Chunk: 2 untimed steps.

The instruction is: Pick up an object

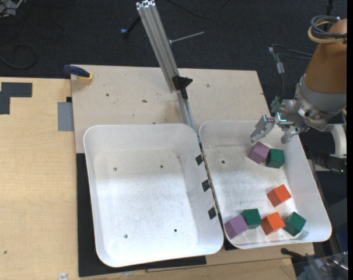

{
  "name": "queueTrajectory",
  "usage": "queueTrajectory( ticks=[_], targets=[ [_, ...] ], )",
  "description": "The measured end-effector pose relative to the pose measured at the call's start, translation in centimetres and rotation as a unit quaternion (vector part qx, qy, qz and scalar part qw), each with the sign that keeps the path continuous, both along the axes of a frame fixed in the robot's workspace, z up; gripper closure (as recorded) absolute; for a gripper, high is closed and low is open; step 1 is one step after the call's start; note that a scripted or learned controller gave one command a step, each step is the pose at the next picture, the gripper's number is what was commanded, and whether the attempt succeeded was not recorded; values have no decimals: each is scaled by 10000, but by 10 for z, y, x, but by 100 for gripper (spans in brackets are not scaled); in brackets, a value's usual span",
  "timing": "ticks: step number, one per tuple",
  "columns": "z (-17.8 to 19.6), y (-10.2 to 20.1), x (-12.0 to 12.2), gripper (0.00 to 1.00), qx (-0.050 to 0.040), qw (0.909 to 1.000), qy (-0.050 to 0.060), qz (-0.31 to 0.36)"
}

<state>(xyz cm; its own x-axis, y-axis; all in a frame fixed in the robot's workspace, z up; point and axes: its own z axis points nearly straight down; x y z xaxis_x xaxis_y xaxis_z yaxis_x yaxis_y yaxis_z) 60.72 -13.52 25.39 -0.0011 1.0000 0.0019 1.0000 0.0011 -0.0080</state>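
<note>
Here we are at the approach step; our gripper hangs spread and empty at the right bin's upper right, just above a purple cube touching a green cube; next we judge a descent over the purple one.

One fixed camera looks down at a slant from above the bench, taking in both white bins.
</note>
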Motion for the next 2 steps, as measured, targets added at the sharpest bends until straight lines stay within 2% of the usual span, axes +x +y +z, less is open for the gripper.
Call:
queueTrajectory(
  ticks=[1, 2],
  targets=[
    [3, 0, 1, 0, -5, 10000, -25, -1],
    [-53, -10, -1, 0, -4, 10000, 5, -13]
  ],
)
